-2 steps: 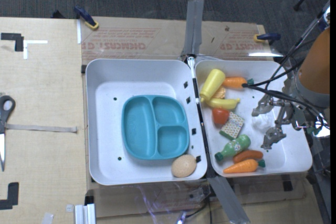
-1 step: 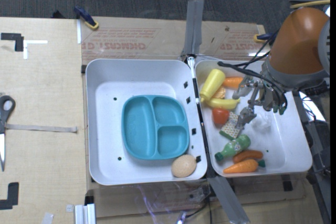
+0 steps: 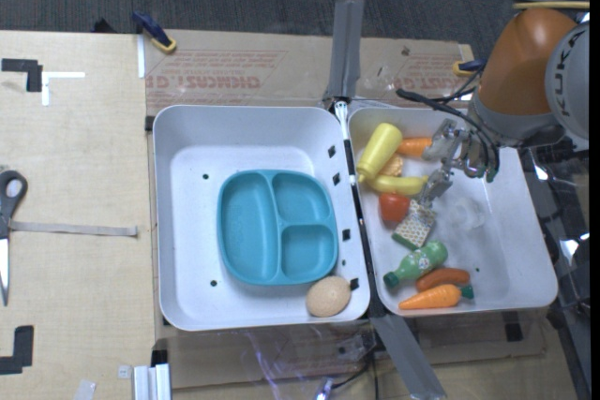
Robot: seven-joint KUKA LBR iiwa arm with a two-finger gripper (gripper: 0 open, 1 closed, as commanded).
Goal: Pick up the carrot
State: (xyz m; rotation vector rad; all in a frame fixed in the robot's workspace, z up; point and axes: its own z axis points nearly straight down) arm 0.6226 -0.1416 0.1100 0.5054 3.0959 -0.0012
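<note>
An orange carrot with a green end lies at the front of the right bin, just below a darker orange-red piece. A second small carrot-like piece lies at the back of that bin beside a yellow bottle. My gripper hangs over the middle of the right bin, above a yellow banana-like piece and a speckled grey item. It is well clear of the front carrot, with nothing visibly held.
A red tomato and a green bottle also sit in the right bin. The left bin holds a teal divided plate and a beige egg. Scissors lie on the bench at far left.
</note>
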